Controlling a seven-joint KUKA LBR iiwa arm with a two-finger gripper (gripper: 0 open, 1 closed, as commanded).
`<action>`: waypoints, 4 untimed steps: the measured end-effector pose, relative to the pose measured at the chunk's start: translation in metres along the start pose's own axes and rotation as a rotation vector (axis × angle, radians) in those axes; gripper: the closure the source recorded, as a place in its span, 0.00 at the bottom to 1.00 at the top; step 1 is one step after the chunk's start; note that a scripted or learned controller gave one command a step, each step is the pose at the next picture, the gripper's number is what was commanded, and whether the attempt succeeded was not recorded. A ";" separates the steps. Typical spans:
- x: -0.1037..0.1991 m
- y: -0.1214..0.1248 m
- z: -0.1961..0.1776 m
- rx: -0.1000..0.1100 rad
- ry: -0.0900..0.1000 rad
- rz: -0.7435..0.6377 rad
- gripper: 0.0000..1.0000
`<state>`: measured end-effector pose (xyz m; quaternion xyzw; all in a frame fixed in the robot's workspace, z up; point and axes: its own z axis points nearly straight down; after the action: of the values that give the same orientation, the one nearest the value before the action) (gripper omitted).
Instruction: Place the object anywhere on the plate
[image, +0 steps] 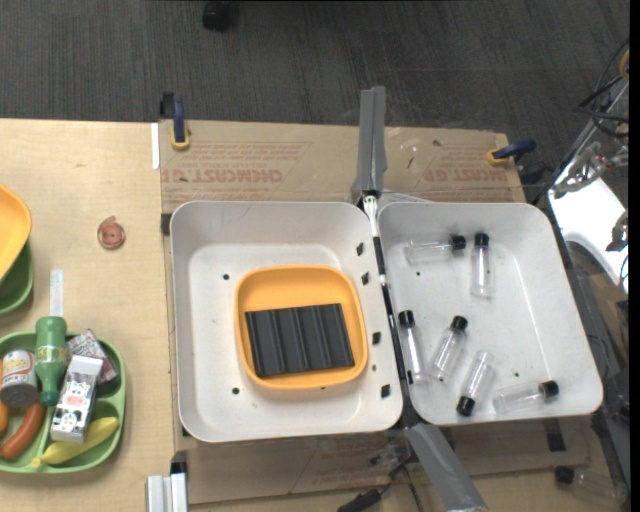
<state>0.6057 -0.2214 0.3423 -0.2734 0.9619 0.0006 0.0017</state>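
Note:
An orange plate (262, 290) sits in the left white bin (200, 250), with a dark ribbed block (299, 338) lying on its middle. In the right white bin (540, 240) lie several clear vials with black caps, among them one near the back (481, 262), one at the centre (449, 342) and one at the front right (524, 397). A thin vial (409, 345) lies along the right bin's left wall.
A green tray (105, 440) with toy food and a small bottle stands at the far left on the wooden bench. Part of an orange dish (12, 235) shows at the left edge. Clamps (176, 125) hold the cardboard sheet behind the bins.

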 end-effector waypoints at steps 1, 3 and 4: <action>0.000 0.000 0.028 0.000 -0.001 -0.325 0.00; -0.038 -0.024 0.084 0.000 -0.003 -0.872 0.00; -0.046 -0.028 0.073 0.000 -0.003 -1.197 0.00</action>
<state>0.6600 -0.2206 0.2693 -0.7679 0.6405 -0.0002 0.0032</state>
